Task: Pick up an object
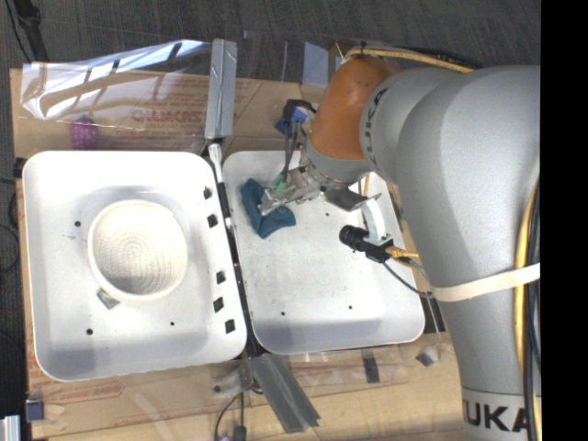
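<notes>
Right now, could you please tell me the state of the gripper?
Gripper: down at the blue cloth in the right bin; open or shut cannot be told.

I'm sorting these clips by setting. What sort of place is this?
Probably a robotics lab grasping bench. A KUKA arm reaches over two white bins on a cardboard-covered bench, its gripper down at a blue cloth, with cables running nearby.

Matt plastic, soft cloth, and brushed metal over bare cardboard.

The two shallow white bins look like smooth, matt plastic; the crumpled blue cloth is soft and dull; the round white ridged bowl has a finely ribbed surface; the grey arm shell shows a satin sheen, and the brown cardboard-covered bench looks papery.
</notes>
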Controlling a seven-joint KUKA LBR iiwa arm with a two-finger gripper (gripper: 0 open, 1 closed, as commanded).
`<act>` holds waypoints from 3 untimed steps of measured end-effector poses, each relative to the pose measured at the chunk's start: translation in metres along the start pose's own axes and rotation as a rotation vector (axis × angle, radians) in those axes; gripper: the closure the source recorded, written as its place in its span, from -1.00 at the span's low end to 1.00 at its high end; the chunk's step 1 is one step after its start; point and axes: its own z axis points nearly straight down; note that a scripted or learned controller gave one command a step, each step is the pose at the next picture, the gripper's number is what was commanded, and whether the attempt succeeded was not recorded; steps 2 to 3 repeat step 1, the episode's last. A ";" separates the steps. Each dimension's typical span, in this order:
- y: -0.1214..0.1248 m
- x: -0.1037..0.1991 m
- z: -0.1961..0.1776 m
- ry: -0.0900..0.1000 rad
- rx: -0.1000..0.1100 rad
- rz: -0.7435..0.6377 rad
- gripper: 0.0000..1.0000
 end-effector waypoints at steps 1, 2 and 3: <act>0.026 0.022 -0.090 0.000 0.002 0.398 1.00; 0.026 0.022 -0.090 0.000 0.002 0.398 1.00; 0.026 0.022 -0.090 0.000 0.002 0.398 1.00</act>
